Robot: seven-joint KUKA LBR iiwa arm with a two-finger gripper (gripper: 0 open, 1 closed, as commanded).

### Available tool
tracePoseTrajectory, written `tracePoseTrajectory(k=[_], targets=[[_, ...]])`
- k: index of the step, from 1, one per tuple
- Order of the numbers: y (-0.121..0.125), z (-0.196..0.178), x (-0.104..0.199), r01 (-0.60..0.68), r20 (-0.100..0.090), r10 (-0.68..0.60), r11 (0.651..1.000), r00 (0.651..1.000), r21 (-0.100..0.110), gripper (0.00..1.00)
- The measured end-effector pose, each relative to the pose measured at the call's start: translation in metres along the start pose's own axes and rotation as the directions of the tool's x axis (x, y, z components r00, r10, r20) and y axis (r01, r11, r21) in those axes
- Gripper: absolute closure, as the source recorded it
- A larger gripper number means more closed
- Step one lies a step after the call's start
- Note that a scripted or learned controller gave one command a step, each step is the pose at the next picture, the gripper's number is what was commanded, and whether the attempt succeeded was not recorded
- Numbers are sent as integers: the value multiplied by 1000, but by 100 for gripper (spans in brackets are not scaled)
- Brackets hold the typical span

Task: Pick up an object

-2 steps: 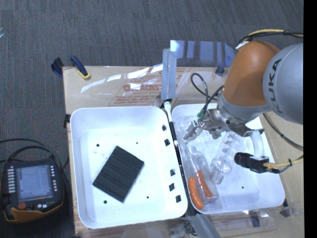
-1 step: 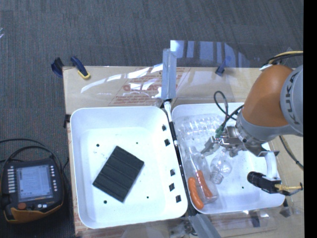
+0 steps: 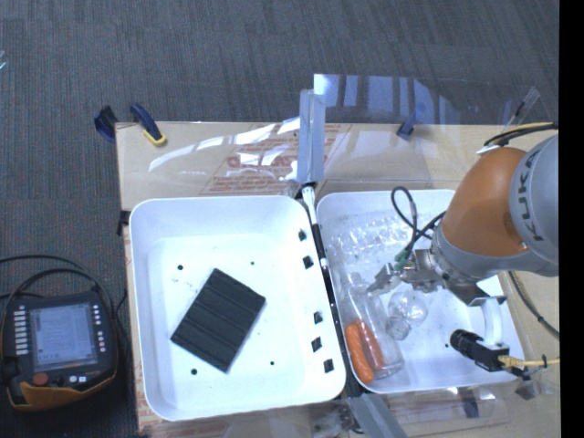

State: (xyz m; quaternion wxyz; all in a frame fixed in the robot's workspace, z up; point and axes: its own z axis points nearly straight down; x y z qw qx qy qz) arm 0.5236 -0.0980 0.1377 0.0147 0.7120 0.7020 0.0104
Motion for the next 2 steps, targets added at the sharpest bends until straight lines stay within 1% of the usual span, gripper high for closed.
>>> tracePoseTrajectory(k=[1,2], targets=[[1,13,-24,71,12,-71,997,997,-34,0],[-25,45,-67,184,-8,-184,983,983,24,0]])
